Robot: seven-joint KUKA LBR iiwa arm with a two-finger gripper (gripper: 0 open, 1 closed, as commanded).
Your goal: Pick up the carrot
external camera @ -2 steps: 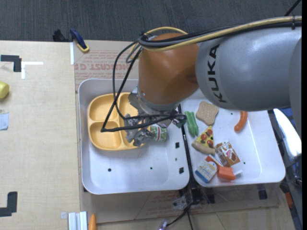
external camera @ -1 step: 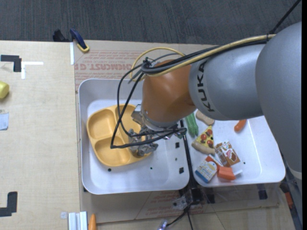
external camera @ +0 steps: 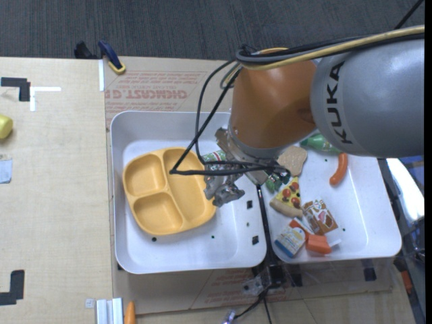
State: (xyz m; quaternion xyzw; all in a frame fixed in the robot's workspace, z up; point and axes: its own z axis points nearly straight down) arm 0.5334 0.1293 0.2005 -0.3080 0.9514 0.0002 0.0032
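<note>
Carrot candidate: the slim orange-red tapered toy piece lying loose on the floor of the right white plastic bin, towards its far right side, tilted, with bare floor around it. No green top attached that I can see, so calling it the carrot is my read, not a certainty.

Grey two-finger gripper is over the left white plastic bin, just at the right edge of the yellow three-compartment plastic tray. That is well apart from the carrot. Can't tell from here whether it's clenched or released: cables and the orange wrist band hide too much. Nothing visibly in it.

Handling guess: hollow moulded plastic, light, stiff, smooth and glossy, so likely to roll or squirt out of a pinch. Best hold is across the thicker mid-section, jaws square to its long axis; avoid the narrow tip.

Neighbours in the right bin:
- flat tan bread-slice toy, matte
- wedge-shaped pizza-slice toy
- brown printed snack packet
- small blue-and-white carton
- blocky orange wedge

All sit left of or nearer than the carrot, none touching it. Task not begun as far as position goes.
</note>
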